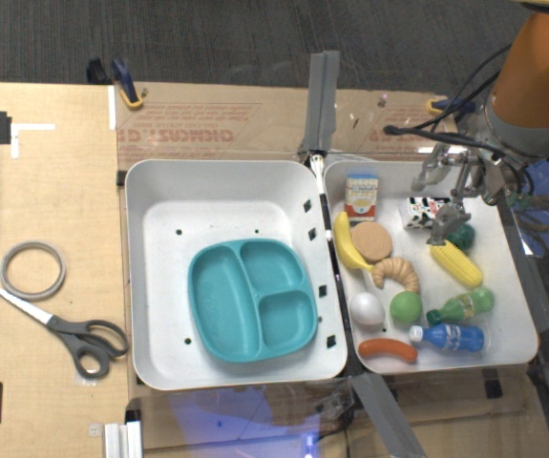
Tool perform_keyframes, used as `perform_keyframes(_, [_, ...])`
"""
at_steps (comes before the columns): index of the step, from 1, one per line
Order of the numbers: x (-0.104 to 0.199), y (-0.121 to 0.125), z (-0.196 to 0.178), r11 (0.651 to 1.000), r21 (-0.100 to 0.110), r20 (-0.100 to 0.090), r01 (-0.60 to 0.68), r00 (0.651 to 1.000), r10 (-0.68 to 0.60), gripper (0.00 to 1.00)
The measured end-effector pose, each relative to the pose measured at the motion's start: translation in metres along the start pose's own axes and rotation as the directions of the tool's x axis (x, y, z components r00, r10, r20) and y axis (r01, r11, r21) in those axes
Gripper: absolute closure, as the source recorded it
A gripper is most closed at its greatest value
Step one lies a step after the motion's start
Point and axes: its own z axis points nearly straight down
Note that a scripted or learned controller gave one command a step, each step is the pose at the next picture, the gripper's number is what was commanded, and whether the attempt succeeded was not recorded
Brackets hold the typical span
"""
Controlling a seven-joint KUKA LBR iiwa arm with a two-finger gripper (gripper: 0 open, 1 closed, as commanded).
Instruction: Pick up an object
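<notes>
My gripper (449,225) hangs low over the back right part of the right bin (517,284), on the grey arm with the orange band that reaches in from the top right. It sits just above the upper end of a yellow corn cob (457,264) and right beside a black-and-white toy (423,211). Nothing visibly hangs from it. Several more items lie in this bin: a small carton (362,197), a banana (347,242), a brown cookie (372,240), a croissant (396,273), a white egg (367,307), a green ball (406,306), a sausage (387,350), a blue bottle (451,337) and a green bottle (465,303).
The left bin (159,218) holds a teal divided plate (253,299). On the wooden bench to the left lie scissors (69,330) and a tape ring (32,268). A grey bar (322,103) rises between the two bins at the back.
</notes>
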Motion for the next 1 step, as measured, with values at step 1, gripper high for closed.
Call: perform_keyframes(1, [-0.0259,-0.0566,0.1221,0.998,0.004,0.023,-0.061,0.998,0.060,0.00])
